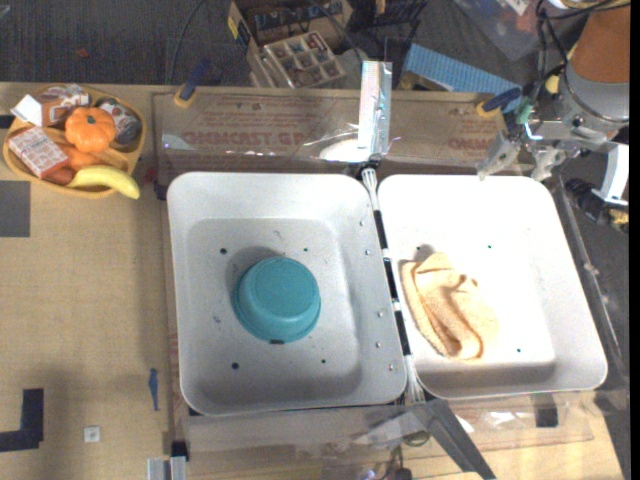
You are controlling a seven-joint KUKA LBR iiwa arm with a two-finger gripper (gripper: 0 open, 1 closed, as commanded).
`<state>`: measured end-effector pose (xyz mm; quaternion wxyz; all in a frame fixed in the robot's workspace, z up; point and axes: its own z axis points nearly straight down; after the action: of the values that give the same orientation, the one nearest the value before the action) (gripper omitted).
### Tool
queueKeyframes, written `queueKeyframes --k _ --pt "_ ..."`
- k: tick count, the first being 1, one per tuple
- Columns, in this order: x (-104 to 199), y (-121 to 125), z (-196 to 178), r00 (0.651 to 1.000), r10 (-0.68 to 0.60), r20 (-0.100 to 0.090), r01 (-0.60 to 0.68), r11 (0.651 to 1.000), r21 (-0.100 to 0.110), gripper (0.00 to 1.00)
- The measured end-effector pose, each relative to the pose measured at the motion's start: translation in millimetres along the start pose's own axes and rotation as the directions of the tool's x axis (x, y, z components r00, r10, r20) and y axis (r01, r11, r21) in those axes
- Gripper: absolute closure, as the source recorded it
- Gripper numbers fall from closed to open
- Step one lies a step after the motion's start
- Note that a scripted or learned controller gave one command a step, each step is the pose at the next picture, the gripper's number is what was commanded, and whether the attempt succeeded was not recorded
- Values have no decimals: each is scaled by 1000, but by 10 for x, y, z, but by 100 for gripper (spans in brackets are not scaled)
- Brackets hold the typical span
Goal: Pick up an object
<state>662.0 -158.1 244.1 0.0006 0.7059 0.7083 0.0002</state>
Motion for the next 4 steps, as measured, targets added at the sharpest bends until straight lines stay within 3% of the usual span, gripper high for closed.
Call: queueKeyframes --k 1,2,3,4 --pt "313 -863 696 999 45 0 -45 999 0 0" --pt "143 -1049 1532 999 -49 1 49 999 -12 0" --pt "142 -1049 1532 999 -48 1 48 999 -12 0" --pt "550 -1213 1526 983 -182 4 182 983 -13 0"
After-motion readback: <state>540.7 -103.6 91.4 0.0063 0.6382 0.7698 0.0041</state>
